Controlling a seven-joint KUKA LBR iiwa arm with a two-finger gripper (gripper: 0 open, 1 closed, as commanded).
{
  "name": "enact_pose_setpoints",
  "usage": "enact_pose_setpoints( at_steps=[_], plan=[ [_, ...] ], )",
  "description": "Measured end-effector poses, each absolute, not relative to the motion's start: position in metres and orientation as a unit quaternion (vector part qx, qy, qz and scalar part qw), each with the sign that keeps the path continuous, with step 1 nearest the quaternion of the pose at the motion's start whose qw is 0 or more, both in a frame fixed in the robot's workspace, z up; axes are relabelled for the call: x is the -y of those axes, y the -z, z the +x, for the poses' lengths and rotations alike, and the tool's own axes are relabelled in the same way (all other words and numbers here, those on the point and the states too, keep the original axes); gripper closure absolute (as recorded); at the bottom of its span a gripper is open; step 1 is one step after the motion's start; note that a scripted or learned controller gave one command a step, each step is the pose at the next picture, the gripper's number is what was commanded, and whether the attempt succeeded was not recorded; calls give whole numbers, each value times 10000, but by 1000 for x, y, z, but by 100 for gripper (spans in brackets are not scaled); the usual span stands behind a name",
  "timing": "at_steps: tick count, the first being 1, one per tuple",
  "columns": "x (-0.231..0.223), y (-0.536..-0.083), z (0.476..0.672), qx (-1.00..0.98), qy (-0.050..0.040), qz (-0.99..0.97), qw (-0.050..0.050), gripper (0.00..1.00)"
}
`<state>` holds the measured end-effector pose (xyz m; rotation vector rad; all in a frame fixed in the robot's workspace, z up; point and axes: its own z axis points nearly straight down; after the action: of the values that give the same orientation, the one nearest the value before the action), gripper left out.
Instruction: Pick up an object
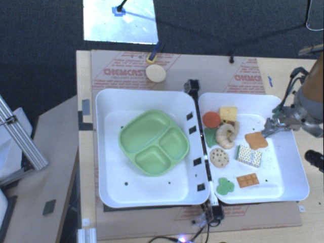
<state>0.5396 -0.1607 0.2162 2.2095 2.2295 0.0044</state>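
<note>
The right bin (288, 181) holds several toy foods: a red tomato (211, 119), a yellow cheese block (228, 113), a beige pastry (227, 134), a chocolate-chip cookie (219, 157), a speckled white square (249, 156), an orange toast slice (256, 140), an orange waffle (247, 180) and a green clover shape (225, 187). My gripper (271, 127) reaches in from the right and hangs just right of and above the toast slice. Nothing shows held in it.
The left bin (109, 186) carries a green sectioned plate (154, 142). A black divider (199, 135) runs between the bins. A round tan disc (156, 73) lies on the board behind the left bin. A metal sheet (120, 14) lies farther back.
</note>
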Motion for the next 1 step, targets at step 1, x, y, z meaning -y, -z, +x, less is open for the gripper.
enact_pose_setpoints(
  at_steps=[1],
  plan=[
    [116,-209,561,-7105,-14,7037,9,100]
  ],
)
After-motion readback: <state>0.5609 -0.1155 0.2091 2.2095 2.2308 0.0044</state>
